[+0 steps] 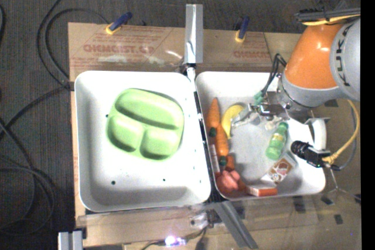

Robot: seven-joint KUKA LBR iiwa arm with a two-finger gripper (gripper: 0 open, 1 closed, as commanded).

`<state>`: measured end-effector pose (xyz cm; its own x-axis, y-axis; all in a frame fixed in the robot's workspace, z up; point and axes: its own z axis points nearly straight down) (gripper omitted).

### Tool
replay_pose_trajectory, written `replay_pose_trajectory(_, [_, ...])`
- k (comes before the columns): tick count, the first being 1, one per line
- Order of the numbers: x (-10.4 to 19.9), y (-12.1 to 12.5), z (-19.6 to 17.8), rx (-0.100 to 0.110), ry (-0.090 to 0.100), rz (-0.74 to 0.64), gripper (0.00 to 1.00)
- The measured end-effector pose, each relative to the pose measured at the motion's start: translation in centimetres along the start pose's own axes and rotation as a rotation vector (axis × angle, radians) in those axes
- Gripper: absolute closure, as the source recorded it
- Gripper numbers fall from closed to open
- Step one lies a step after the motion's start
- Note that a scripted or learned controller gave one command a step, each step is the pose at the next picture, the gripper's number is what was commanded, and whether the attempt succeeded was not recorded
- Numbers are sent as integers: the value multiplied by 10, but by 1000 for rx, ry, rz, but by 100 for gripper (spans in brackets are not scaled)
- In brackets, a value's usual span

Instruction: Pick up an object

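Banana, right bin, under the gripper

Banana (232,117): yellow, curved, lying near the right bin's (258,80) left wall, long axis running roughly top to bottom of view, just right of the carrot (214,117). I see the gripper (249,114) touching it; can't tell the tool's state. Bins on cardboard, dark carpet, cables around

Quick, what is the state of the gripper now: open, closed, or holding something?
Gripper: low in the right bin, beside the banana; whether open or closed cannot be told.
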<state>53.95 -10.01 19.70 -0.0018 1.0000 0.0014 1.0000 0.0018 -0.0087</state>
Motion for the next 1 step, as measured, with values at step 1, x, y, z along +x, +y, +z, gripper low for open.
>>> replay_pose_trajectory(1, [-33,36,105,-9,-1,-17,0])
